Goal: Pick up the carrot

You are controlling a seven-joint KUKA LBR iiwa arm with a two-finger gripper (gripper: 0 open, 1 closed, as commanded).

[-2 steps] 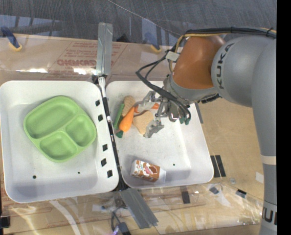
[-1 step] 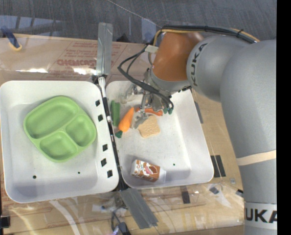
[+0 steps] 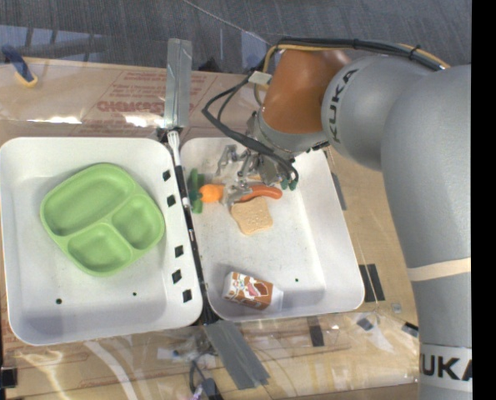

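A: Starting at the left, what sits there?

B: The left bin (image 3: 31,307), white and shallow, carries a green divided plate (image 3: 102,217) with three compartments. The plate lies flat toward the upper middle of that bin.

A: And the carrot?

B: The carrot (image 3: 204,193) lies in the right bin (image 3: 331,282), hard against its left wall near the upper corner. It is small, with an orange body and a green leafy top that points up and to the left along the wall. It rests on the bin floor, with nothing clasping it.

A: What is near it?

B: Just to its right there is a red-orange sausage-shaped piece (image 3: 258,193), and touching that from below is a tan slice of bread (image 3: 253,217). Further down, well apart from these, a small brown and orange carton (image 3: 249,291) lies close to the bin's lower edge.

A: Where is the pincer?

B: The pincer (image 3: 249,173) hangs over the upper part of the right bin, above the sausage piece and beside the carrot. I cannot tell whether it is apart or together; the metal parts blur into one another. Black cables (image 3: 222,111) loop off the orange wrist band (image 3: 296,90), and the grey arm (image 3: 414,140) fills the right side.

A: And the surroundings?

B: The tabletop (image 3: 81,98) is brown board under clear plastic sheeting, with grey tape strips (image 3: 177,82) at the seam between the bins. Beyond it lies dark grey floor (image 3: 81,7).
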